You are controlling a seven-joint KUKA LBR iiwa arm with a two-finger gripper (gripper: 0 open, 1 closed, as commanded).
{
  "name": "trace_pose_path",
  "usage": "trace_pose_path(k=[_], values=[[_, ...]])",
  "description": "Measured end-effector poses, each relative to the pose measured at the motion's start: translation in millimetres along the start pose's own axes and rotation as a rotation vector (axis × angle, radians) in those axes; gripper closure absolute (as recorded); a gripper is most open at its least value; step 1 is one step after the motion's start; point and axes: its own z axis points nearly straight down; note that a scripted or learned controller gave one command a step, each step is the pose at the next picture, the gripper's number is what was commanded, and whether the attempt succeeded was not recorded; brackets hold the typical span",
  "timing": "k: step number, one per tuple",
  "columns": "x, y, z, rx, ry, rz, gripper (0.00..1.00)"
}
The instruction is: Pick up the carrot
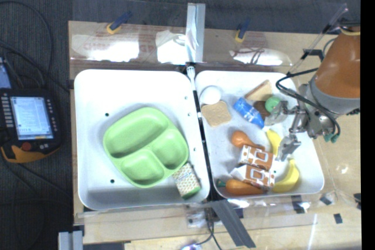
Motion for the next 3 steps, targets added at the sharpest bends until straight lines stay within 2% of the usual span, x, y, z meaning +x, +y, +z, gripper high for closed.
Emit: trace_pose_path(k=[1, 2, 3], values=[[-7.4, 45.1, 83.6, 0.006, -0.034, 0.07, 0.0], [-3.2, 74.2, 96.8, 0.007, -0.051, 0.094, 0.0], [-15.0, 74.4, 101.6, 0.003, -0.019, 0.046, 0.0]])
